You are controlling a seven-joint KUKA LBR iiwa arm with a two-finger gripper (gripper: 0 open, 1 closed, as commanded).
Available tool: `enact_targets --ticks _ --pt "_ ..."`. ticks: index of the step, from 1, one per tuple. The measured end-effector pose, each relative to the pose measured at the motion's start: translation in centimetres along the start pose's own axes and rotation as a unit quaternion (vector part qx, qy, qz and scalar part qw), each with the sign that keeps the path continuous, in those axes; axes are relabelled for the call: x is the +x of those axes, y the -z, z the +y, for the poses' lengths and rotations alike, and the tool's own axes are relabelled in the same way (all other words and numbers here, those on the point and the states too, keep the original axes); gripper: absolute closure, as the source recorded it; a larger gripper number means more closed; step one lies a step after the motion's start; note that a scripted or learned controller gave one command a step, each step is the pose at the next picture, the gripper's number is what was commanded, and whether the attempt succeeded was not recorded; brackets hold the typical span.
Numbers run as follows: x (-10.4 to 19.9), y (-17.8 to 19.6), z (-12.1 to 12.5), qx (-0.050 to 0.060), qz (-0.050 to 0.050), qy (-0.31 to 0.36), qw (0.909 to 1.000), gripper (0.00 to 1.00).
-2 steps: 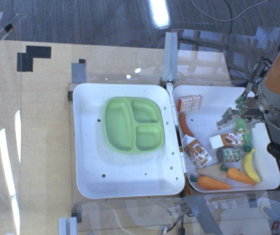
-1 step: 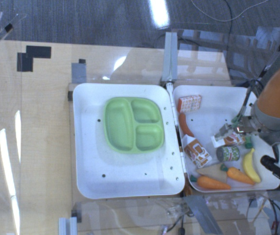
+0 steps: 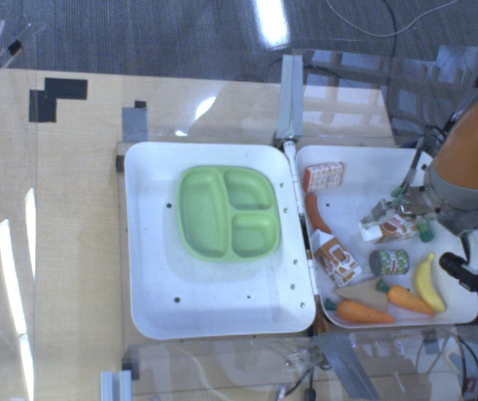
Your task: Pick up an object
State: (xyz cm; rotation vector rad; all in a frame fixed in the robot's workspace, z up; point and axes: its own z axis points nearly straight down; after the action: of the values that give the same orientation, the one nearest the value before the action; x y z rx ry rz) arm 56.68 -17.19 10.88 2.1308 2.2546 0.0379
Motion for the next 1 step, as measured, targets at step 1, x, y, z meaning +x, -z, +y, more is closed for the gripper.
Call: enact_targets --ticks 1 --pt "-1.52 -0.01 0.75 0.003 0.015 0.024 0.9996 0.00"
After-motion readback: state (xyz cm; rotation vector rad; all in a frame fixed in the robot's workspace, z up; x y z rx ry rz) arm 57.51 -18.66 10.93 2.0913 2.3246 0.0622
